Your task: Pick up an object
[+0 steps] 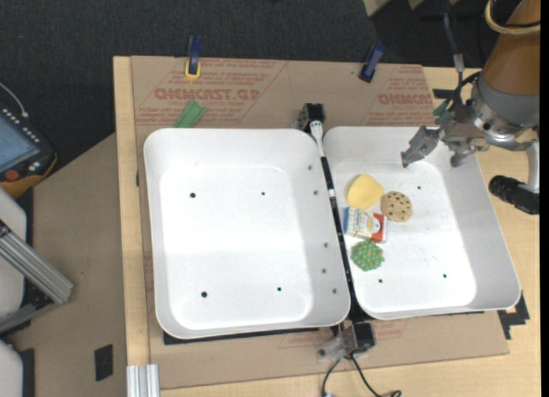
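The arm reaches in with its tool (437, 148) hanging over the far part of the right bin (480, 241), above the cluster and to its far right. Two dark fingers show, one at the left and one at the right, with clear space between them, so the tool is spread and carries nothing.

Take the cookie (395, 206) as the landmark. It sits near the middle of the right bin, a small round tan disc with dark specks. Just to its left lies a yellow piece (364, 189), rounded and smooth-looking. Below and to the left of the cookie is a small printed carton (365, 225), lying flat, and below that a green bumpy lump (367, 255). All four are packed close together, some apparently touching.

These look like toy foods: light, probably hard plastic, possibly slick. The cookie is my pick; it is on the outer edge of the cluster, nearest the tool, with bare bin floor to its right. It looks low and flat, so the fingers would need to straddle its rim and close across the width. The risk is nudging the yellow piece or the carton.

The left bin (171, 215) lies well left of the cookie.
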Controlling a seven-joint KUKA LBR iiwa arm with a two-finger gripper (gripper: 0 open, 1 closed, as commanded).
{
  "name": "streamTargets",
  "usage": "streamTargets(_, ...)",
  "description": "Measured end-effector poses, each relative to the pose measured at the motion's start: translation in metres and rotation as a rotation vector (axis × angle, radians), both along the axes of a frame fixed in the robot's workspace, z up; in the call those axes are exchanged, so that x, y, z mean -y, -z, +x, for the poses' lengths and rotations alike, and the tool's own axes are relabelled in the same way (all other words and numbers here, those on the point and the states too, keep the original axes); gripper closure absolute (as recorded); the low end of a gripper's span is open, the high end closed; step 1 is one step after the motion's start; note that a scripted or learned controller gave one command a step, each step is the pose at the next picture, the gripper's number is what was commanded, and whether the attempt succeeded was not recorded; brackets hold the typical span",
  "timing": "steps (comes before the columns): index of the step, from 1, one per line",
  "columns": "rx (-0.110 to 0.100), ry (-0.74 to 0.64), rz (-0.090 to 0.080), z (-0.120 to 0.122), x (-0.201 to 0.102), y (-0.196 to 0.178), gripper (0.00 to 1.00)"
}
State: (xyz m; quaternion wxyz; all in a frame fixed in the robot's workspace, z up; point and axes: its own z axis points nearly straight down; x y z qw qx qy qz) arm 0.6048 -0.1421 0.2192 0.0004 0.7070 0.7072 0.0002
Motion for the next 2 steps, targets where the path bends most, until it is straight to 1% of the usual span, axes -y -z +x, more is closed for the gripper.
streamTargets(1, 0.004, -0.001, -0.001, 0.001, 0.0, -0.011, 1.0)
streamTargets(2, -0.004, 0.008, 0.002, -0.059, 0.078, -0.001, 1.0)
